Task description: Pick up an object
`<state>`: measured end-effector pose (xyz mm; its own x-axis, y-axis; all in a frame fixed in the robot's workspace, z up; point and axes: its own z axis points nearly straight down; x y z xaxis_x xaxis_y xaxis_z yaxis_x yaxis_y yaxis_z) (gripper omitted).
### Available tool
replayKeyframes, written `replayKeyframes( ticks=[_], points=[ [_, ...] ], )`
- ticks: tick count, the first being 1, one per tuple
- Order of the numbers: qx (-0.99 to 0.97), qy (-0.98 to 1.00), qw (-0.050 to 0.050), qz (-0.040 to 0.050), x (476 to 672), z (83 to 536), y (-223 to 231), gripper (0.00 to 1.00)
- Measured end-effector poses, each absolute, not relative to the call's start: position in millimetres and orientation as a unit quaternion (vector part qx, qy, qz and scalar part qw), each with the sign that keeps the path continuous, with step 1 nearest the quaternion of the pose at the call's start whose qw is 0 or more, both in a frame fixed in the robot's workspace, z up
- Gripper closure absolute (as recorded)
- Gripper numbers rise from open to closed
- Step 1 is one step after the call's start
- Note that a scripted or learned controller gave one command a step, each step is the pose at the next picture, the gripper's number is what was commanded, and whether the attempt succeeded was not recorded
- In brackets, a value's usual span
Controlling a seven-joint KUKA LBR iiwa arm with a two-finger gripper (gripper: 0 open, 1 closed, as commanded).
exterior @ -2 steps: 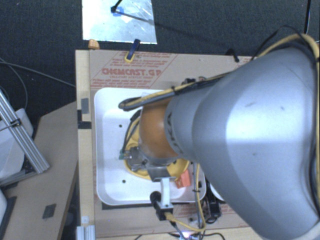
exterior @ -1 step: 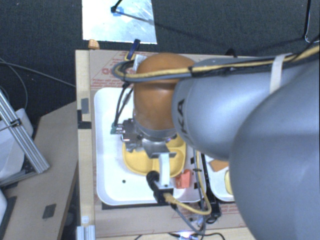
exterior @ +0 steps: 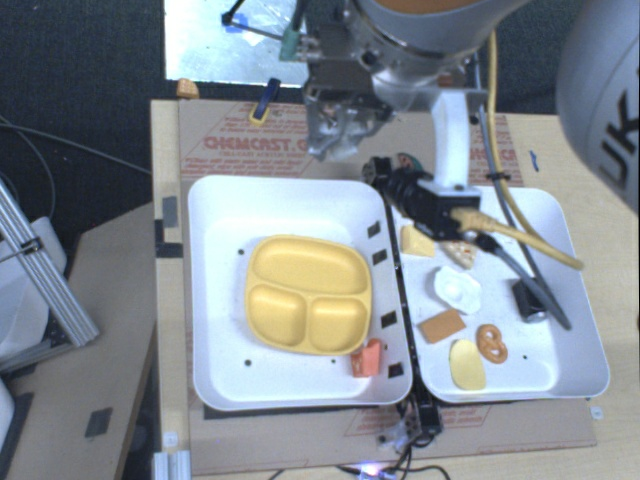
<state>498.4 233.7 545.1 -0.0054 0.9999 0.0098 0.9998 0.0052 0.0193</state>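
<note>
The gripper (exterior: 338,133) hangs above the bench beyond both bins; whether it is spread I cannot tell; the yellow tray (exterior: 305,294) lies well below it.

Yellow divided tray (exterior: 306,294) lies in the left bin (exterior: 215,268), pretzel (exterior: 491,343) in the right.

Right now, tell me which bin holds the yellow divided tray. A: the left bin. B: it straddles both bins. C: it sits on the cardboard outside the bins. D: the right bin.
A: the tray lies flat inside the left bin, while the right bin holds the small food pieces instead.
</note>
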Motion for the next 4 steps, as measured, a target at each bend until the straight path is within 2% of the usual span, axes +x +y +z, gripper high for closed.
replayKeyframes(
  ticks=[1,2,3,4],
  points=[
    [0.705,0.709,0.000,0.0007,486.1,535,234,1.00],
    [0.708,0.707,-0.001,-0.0032,486.2,448,211,1.00],
    [0.707,0.708,-0.002,-0.0060,508.1,298,235,1.00],
    [0.706,0.708,0.000,0.0013,498.8,318,235,1.00]
  ],
)
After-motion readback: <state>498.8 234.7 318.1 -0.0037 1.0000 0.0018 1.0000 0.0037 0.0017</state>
